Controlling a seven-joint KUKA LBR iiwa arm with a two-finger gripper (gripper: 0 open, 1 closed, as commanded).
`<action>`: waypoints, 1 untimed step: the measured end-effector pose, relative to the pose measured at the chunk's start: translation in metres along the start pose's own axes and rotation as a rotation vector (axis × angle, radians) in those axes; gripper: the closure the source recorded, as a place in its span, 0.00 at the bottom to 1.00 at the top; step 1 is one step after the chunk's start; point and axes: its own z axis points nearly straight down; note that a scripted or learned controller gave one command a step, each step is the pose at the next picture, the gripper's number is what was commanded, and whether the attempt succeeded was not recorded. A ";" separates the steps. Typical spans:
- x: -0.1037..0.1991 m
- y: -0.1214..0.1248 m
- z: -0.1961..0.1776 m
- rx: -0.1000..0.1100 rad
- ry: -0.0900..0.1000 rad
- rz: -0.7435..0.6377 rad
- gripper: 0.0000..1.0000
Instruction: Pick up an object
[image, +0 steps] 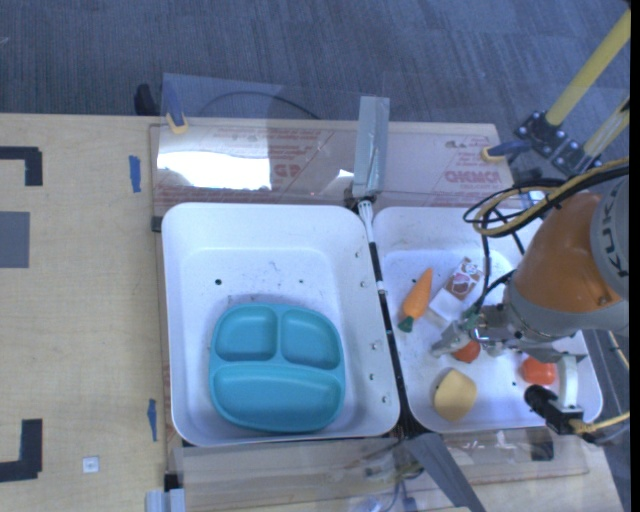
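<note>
Jaws (452, 340) low in right bin (400, 385), over a small red-orange piece (466, 351) mostly hidden beneath; apart or together, cannot tell. Carrot (416, 296) just up-left of jaws, yellow lump (454, 393) just below, small carton (462, 279) above. Red piece (538, 371) right of jaws, partly cut off by wrist. Blue tray (277, 368) far left.

The arm (570, 270) (orange-banded) reaches in from the right, pincer (452, 343) lowered.
</note>
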 end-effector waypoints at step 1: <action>0.020 0.017 -0.032 0.006 0.000 0.187 0.00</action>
